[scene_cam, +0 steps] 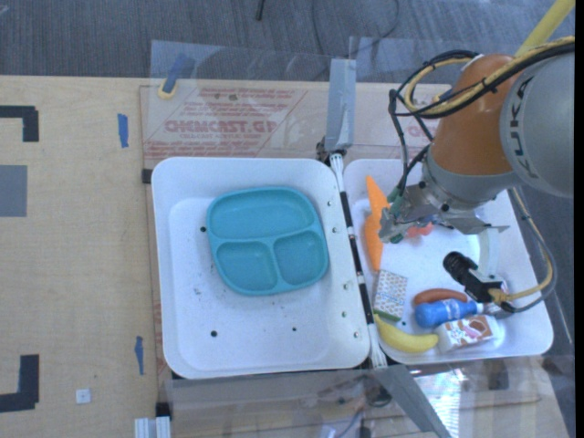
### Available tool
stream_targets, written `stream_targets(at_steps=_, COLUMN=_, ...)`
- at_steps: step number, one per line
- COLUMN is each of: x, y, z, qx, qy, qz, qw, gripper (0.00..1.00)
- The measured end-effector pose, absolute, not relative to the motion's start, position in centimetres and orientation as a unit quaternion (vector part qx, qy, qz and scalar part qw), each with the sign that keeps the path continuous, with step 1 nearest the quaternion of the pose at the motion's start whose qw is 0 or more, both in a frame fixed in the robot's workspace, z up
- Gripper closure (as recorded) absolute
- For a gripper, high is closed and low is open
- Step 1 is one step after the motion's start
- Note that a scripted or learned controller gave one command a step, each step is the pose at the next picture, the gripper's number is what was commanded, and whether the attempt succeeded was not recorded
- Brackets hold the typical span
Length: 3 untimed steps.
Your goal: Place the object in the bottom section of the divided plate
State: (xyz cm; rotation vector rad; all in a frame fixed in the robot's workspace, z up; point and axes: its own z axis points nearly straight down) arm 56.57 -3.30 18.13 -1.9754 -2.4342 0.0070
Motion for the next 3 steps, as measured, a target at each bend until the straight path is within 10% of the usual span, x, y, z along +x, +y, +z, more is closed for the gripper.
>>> stream_targets(at_steps=2, x=61.1, y=9.8, z=18.1, qx=-0.600, qy=-0.800, qz=0.0018, qw=0.001, gripper=1.00)
stream_targets(at_steps=3, x=61.1, y=9.8, z=18.1, qx=-0.599, qy=-0.801, qz=0.0019, qw=0.001, gripper=0.00)
